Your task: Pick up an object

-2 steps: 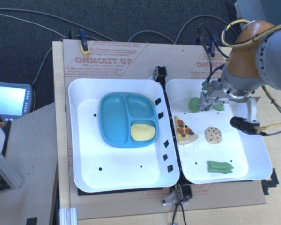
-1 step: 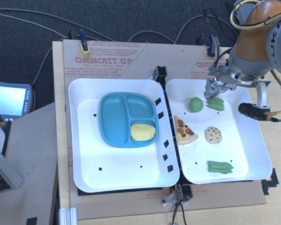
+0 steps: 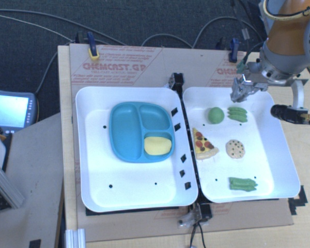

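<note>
green pea pod (image 3: 237, 113) | right bin (image 3: 279, 154) | gripper (image 3: 241, 93) just above

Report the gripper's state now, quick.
Gripper: cannot be told; it hangs above the right bin's far edge, near the green pea pod, nothing seen held.

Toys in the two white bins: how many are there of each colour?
Green: 3, a ball, a bean pod, another pod
Yellow: 1, a lump
Blue: 1, a tray
Mixed: 2, a pizza slice, a cookie
Total: 7
</note>
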### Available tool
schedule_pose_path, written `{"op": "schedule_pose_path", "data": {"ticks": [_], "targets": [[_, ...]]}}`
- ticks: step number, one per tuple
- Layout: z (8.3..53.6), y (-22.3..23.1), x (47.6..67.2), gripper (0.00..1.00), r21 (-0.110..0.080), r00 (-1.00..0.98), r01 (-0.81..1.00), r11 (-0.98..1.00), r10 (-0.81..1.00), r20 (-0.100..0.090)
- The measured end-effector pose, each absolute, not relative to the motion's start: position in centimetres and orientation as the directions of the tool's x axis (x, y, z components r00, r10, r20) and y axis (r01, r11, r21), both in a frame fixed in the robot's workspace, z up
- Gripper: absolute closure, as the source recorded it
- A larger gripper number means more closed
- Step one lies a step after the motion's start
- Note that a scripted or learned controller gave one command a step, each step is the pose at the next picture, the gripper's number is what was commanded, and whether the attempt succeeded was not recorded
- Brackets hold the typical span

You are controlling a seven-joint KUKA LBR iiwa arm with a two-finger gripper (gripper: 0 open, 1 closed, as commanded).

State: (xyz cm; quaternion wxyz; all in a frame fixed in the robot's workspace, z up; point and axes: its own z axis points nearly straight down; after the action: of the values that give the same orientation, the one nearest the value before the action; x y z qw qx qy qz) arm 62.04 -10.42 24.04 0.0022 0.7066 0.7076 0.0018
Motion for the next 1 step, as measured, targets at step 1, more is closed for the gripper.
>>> {"op": "schedule_pose_path", "data": {"ticks": [1], "targets": [[22.86, -4.57, 61.31, 1.0, -0.003, -0.006, 1.0, 0.006, 1.0, 0.003]]}}
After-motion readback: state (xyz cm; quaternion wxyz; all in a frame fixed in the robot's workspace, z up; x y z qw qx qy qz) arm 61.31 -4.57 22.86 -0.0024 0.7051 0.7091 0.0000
